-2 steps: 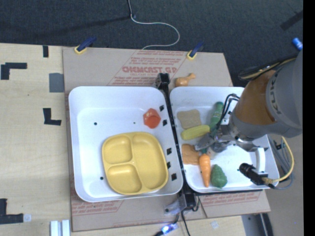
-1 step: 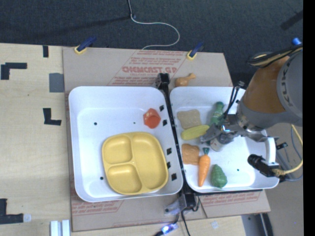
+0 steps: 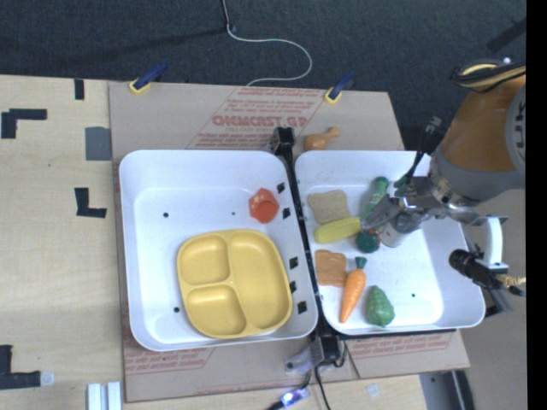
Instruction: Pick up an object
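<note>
Under the hand, teal object half hidden.

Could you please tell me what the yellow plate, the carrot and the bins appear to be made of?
Plate: probably moulded plastic, matte; uniform yellow, rounded dividers forming three compartments.
Carrot: likely plastic or rubber toy food; flat orange body, green top, no natural texture.
Bins: seemingly thin white plastic, slightly glossy; smooth rounded rims and corners.

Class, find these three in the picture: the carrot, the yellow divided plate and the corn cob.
carrot (image 3: 351, 294), camera view, middle of its orange body
yellow divided plate (image 3: 283, 289), camera view, right rim
corn cob (image 3: 337, 229), camera view, middle of cob
</note>
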Tool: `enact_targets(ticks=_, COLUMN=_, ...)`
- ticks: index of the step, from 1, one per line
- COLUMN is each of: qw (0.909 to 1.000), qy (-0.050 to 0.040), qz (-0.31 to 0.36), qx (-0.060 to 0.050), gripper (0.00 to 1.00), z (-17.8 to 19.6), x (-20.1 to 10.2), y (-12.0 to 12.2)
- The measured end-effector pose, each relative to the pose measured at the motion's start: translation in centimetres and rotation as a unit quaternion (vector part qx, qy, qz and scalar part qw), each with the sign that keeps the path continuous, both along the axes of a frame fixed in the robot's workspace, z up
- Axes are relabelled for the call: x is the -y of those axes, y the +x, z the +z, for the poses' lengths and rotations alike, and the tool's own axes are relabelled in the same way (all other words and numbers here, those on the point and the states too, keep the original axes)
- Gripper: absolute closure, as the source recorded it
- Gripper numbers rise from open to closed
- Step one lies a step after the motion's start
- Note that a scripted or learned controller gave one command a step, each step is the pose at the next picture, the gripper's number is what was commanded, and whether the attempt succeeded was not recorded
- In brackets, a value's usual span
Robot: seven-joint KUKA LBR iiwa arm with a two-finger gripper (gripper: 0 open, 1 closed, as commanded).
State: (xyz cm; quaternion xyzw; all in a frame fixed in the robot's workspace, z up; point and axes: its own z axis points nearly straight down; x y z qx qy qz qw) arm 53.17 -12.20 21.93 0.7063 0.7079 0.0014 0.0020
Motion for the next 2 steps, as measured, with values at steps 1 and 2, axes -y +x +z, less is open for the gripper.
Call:
enact_targets(ticks=1, qw=1.0, qy=0.0007, qz=0.0, qx=-0.003, gripper=1.0, z=0.5, x=-0.1, y=0.0)
enact_targets(ticks=2, qw=1.0, qy=0.0009, qz=0.002, qx=-0.002, gripper=1.0, z=0.6, x=-5.4, y=3.6)
